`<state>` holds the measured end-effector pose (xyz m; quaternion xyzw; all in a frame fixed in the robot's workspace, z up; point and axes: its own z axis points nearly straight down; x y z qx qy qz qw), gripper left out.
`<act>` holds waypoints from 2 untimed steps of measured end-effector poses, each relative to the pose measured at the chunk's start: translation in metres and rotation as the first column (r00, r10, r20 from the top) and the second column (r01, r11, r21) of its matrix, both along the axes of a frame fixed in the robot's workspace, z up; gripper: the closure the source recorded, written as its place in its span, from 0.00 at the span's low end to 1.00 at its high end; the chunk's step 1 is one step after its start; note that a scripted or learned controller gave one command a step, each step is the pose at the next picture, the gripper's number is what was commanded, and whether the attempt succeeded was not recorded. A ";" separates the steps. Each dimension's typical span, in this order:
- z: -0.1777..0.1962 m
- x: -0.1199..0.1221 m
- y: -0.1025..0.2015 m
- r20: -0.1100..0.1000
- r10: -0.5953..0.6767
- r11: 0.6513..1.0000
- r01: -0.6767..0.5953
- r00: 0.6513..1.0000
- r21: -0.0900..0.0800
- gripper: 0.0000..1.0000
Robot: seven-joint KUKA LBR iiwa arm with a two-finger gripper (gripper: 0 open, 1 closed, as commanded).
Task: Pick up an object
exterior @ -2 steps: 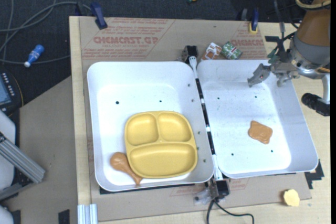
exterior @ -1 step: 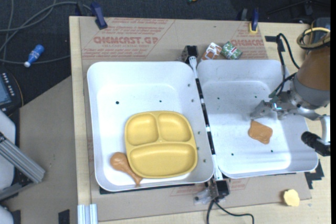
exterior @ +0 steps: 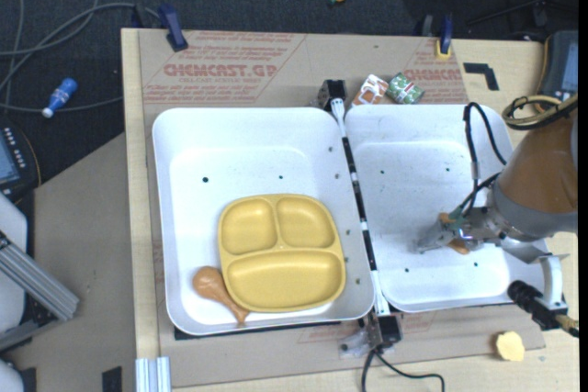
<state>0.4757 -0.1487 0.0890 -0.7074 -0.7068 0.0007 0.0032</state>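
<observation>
1. Camera view shows the bench from above, with two shallow white bins side by side and the arm [exterior: 537,188] reaching in from the right over the right bin [exterior: 404,161].
2. The gripper [exterior: 445,232] sits low over the right bin's floor, towards its near right part; whether it is wide, narrow or closed on something cannot be told at this size.
3. Nothing can be made out between it and the bin floor, so no grasp can be claimed.
4. The clearest candidates for picking lie in the left bin [exterior: 184,151]: a yellow divided plate [exterior: 280,251] in its near half, and a tan spoon-like piece [exterior: 215,285] touching the plate's near left edge.
5. Small wrapped items [exterior: 390,90] rest on the board just beyond the right bin's far rim, outside both bins.
6. The step in hand looks like a descent or probe in the right bin, well apart from the plate.
7. A useful next move would probably call for lifting clear and crossing the divider [exterior: 356,202] to the left bin, then coming down over the plate's rim or the spoon-like piece, which looks the easier to pinch.
</observation>
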 end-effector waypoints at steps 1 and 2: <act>-0.004 0.054 -0.065 0.007 0.001 1.000 -0.001 1.000 -0.003 0.00; 0.006 0.054 -0.064 0.009 0.001 1.000 -0.001 1.000 -0.006 1.00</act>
